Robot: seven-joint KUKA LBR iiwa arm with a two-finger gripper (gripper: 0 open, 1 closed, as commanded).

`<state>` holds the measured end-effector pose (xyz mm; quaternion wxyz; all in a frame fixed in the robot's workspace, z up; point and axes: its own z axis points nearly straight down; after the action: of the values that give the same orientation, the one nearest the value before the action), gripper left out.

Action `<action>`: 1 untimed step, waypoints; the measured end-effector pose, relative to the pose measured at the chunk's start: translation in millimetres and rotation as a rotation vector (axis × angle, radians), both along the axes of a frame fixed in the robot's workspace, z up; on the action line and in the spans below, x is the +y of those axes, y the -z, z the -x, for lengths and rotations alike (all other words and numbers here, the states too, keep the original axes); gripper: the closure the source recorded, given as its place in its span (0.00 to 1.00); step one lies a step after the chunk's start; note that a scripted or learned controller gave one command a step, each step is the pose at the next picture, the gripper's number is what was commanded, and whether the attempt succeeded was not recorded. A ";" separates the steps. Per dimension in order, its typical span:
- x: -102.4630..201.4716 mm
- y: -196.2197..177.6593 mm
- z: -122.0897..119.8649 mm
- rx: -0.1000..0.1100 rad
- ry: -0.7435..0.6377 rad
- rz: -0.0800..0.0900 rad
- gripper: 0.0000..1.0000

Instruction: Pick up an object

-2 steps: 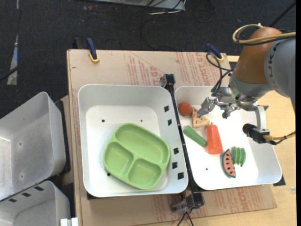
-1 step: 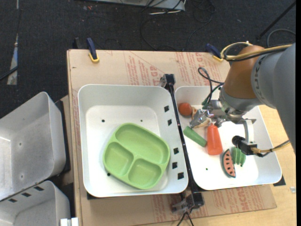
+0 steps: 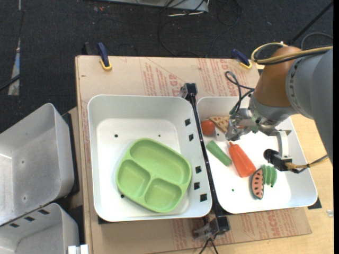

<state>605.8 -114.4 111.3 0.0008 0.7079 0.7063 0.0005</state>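
— Bins first: how many, and what lies in each?

— Two white bins side by side on the bench (image 3: 159,67). The left bin (image 3: 100,115) carries one green divided plate (image 3: 153,174) with three compartments. The right bin (image 3: 296,192) carries five small things: one orange carrot (image 3: 242,160), one green stick (image 3: 219,153), one watermelon slice (image 3: 257,183), one green pod-like piece (image 3: 270,175) just beside the slice, and one red piece (image 3: 208,127) touching a tan, pizza-like wedge (image 3: 220,123) at the far left corner.

— So six, counting the wedge. Which way does the carrot point?

— Its long axis runs on a slant, from upper left to lower right. The upper end sits right under the gripper (image 3: 234,131); the broader end lies toward the watermelon slice. The green stick lies nearly parallel to it, just to its left, apart from it.

— And the gripper?

— It hangs over the right bin, above the carrot's upper end and close to the wedge. Whether it is clenched or released, I cannot tell; the wrist hides it.

— Anything crowding it?

— The wedge and red piece lie just beyond it, the green stick below-left. A black cable (image 3: 233,86) loops over the bin's far edge. Two more white bins (image 3: 32,152) stand off the bench at the left.
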 end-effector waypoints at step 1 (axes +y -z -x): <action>3.2 -43.1 -2.4 -0.003 -0.005 0.000 1.00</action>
<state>608.1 -111.2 154.4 0.0019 0.7063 0.7079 0.0014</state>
